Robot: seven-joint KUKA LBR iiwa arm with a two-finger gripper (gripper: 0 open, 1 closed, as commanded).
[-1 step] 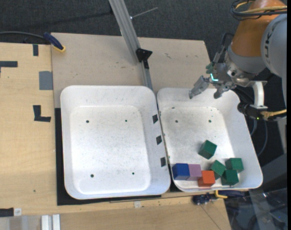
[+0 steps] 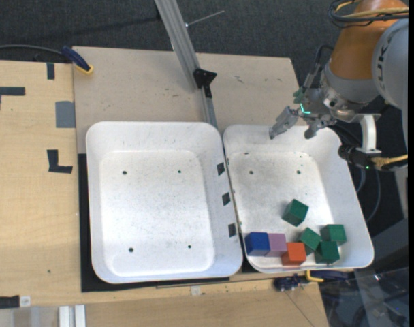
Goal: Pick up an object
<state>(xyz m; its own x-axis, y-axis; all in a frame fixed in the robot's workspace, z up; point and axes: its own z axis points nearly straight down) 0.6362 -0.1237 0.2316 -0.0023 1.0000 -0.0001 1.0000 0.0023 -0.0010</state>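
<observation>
At the near edge of the right-hand shallow white plastic bin (image 2: 343, 182) lies a cluster of small cubes: a blue cube (image 2: 257, 242), a lilac cube (image 2: 277, 243), an orange cube (image 2: 295, 253), and three dark green cubes (image 2: 319, 242) packed beside them. A fourth dark green cube (image 2: 295, 212) sits apart from the cluster, slightly farther in, and is the most accessible target. The left-hand shallow white plastic bin (image 2: 152, 196) lies alongside on the wooden desk (image 2: 30, 182). At the far rim of the right-hand bin hangs the two-finger claw (image 2: 293, 125), its fingers spread apart with nothing between them. The step in hand appears to be the approach: no object is yet grasped. The isolated green cube lies well apart from the claw, toward the near side of the bin. The next move likely calls for travel toward the near side, alignment over that cube, descent with fingers straddling it, then closure.
</observation>
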